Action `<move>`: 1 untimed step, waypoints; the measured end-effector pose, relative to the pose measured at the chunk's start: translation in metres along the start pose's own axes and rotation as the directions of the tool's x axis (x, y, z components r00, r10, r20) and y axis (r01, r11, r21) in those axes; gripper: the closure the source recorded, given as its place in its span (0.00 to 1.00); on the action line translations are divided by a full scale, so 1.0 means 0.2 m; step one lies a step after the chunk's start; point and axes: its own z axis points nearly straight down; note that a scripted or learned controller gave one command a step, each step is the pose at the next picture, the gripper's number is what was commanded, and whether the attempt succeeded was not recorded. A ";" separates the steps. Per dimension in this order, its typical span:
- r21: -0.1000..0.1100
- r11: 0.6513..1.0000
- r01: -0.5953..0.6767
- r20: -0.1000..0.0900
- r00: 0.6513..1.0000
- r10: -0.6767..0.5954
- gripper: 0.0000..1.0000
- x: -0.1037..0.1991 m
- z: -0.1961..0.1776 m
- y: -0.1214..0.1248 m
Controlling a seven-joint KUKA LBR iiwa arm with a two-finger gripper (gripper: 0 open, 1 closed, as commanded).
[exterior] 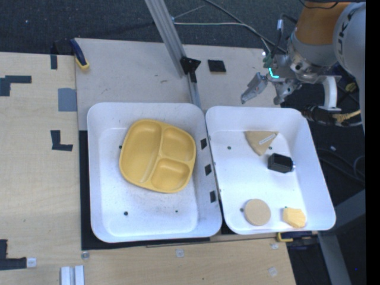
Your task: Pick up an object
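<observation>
Your pickable objects sit in two bins. Right bin (314, 159): a tan wedge (260, 141) at 12 o'clock, a small black block (279, 162) just below it toward 4 o'clock, close but apart. A tan round disc (257, 212) lies at 6 o'clock, and a small yellow chunk (294, 217) sits just beside it at 3 o'clock, against the bin's lower right corner.

Left bin (95, 177): one yellow divided plate (158, 155), three compartments, lying flat and slightly rotated, in the upper middle.

The tool (268, 89) hangs above the table (136, 70), past the right bin's far rim, at about 12 o'clock from the wedge. You see two fingers spread wide, one (253, 91) angled out toward 8 o'clock, nothing between them. A teal light glows on the wrist above it.

A slanted metal rail (166, 28) runs from the top edge down to the gap between the bins.
</observation>
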 end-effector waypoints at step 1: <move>-0.001 1.000 0.000 0.000 1.000 0.000 0.00 0.00 0.00 0.00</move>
